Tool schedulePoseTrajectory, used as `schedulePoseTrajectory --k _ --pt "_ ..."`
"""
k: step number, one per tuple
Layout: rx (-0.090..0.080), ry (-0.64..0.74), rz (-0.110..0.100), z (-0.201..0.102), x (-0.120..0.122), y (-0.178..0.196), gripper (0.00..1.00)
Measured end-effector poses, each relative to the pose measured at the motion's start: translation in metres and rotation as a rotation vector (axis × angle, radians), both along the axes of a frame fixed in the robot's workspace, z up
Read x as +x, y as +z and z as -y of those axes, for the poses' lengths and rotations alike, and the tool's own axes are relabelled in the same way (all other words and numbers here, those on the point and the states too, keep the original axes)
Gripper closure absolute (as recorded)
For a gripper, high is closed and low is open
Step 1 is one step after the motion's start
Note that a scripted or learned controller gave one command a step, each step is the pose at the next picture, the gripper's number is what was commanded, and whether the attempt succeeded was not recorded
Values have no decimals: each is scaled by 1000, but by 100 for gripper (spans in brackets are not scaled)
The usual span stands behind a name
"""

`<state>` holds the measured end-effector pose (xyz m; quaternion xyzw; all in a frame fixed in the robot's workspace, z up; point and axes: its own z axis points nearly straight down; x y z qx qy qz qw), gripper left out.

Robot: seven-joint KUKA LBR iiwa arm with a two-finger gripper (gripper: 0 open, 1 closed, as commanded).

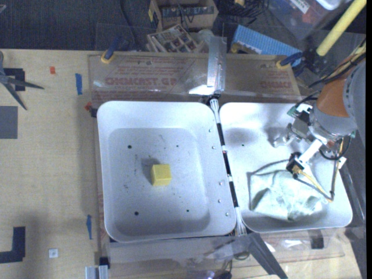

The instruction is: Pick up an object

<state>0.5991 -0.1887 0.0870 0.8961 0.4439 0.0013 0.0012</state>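
Note:
A small yellow cube lies near the middle of the left white bin. In the right white bin a crumpled pale, see-through bag or cloth lies at the near side. The grey arm with its orange band reaches in from the right. My gripper hangs over the far middle of the right bin, above and beyond the crumpled item and apart from it. I see nothing held in it. Yellow and black cables trail from the wrist over the crumpled item.
A metal divider separates the two bins. A cardboard-backed clear wall stands behind them. Wooden bench top stretches to the left, with small blue and black markers on it. Clutter and a yellow bar lie beyond the bench.

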Motion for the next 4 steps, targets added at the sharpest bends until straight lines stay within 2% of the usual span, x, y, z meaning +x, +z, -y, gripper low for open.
schedulePoseTrajectory --k 1,2,3,4 --pt "0 1 3 -1 2 12 100" --pt "0 -349 -1 -2 27 0 100" --pt "2 -583 -4 -24 50 45 100" --pt "3 -715 1 -28 14 1 100"
